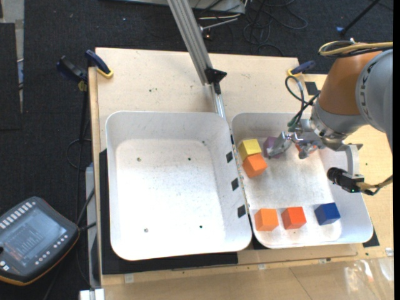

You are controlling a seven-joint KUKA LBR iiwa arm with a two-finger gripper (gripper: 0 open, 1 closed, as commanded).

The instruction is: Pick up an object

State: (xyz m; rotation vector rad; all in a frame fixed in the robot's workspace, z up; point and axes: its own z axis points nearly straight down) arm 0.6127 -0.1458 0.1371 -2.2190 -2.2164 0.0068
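My gripper point(297, 145) hangs low over the back of the right bin point(350, 233), below the grey wrist and its orange band. A small purple block point(273, 146) lies just to its left, touching or very close to the gripper's tip; I cannot tell if it is held. Left of that, a yellow cube point(250, 147) sits against an orange cube point(255, 165) near the bin's left wall. Along the bin's front stand an orange cube point(267, 219), a red-orange cube point(294, 217) and a blue cube point(327, 214).
The left bin point(119, 167) lies beside the right one, its floor speckled with dark dots. A slanted metal bar point(190, 33) runs from the back down to the gap between the bins. A teach pendant point(31, 236) rests off the bench's front left.
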